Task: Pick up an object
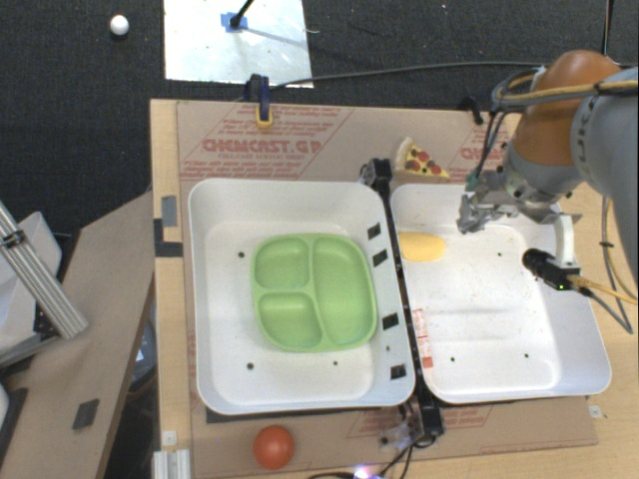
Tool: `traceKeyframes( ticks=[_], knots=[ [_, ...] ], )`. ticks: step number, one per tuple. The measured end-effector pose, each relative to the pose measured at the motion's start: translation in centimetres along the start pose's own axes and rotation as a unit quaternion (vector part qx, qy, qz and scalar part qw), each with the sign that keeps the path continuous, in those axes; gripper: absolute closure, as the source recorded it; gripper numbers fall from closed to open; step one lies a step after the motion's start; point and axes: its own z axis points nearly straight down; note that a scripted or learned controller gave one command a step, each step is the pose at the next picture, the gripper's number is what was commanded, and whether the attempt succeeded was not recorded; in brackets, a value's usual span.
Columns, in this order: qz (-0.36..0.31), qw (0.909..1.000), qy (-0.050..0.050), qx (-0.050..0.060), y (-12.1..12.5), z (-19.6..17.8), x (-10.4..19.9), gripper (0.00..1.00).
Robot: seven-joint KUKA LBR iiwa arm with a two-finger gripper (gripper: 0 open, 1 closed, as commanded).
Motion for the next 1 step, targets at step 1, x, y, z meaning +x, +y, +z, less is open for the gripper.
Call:
traceKeyframes(
  ticks=[1],
  knots=[
    [0.0, 1.0, 0.0, 0.0, 0.07, -4.4, -0.2, 1.0]
  ],
)
